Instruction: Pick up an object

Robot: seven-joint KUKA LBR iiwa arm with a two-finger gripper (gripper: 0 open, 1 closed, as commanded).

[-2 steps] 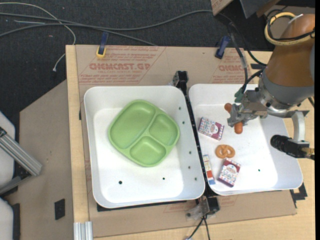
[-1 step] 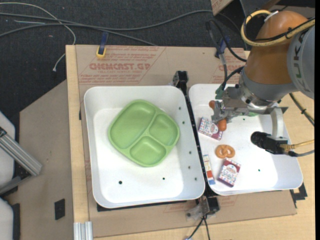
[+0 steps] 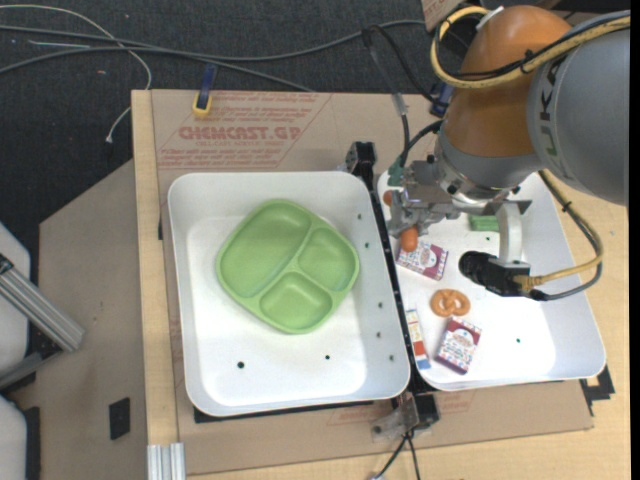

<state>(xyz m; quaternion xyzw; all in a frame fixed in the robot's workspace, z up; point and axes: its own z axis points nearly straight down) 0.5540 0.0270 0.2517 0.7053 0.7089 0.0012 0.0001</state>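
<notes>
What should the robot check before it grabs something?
1. The gripper hangs over the right bin: ok.
2. Things to grab lie there, like the pretzel and the purple packet: ok.
3. A small orange thing lies right by the gripper: ok.
4. The gripper already holds something: cannot tell.
5. The green plate sits apart in the left bin: ok.

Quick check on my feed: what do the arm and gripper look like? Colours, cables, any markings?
The arm is bulky, rounded and grey, with a glossy orange band above the wrist. A yellow cable loops over that band. Dark lettering marks the grey shell, partly cut off. The gripper is compact bare grey metal.
</notes>
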